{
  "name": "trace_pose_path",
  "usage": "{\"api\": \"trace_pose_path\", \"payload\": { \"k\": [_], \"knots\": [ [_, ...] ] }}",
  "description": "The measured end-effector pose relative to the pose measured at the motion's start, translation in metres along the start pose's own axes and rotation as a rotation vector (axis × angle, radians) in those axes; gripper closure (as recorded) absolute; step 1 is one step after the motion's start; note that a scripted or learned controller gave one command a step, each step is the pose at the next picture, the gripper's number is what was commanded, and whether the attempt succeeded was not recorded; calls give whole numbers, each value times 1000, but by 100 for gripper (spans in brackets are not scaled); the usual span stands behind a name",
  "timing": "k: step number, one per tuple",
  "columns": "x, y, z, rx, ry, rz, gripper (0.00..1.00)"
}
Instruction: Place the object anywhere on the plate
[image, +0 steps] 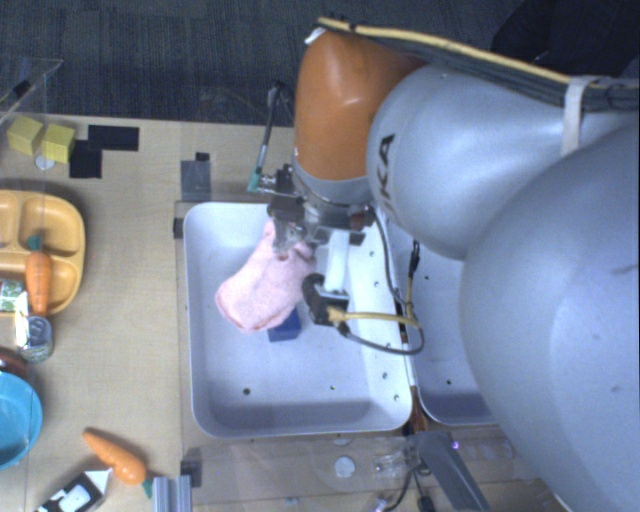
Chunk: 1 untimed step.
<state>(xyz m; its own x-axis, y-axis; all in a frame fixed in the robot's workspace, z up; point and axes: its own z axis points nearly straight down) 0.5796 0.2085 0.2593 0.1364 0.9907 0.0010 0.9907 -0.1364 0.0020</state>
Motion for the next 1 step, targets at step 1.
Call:
{"api": "trace_pose_path", "payload": {
  "k": [1],
  "knots": [
    [-88,35,27,2,-1,329,100]
  ]
}}
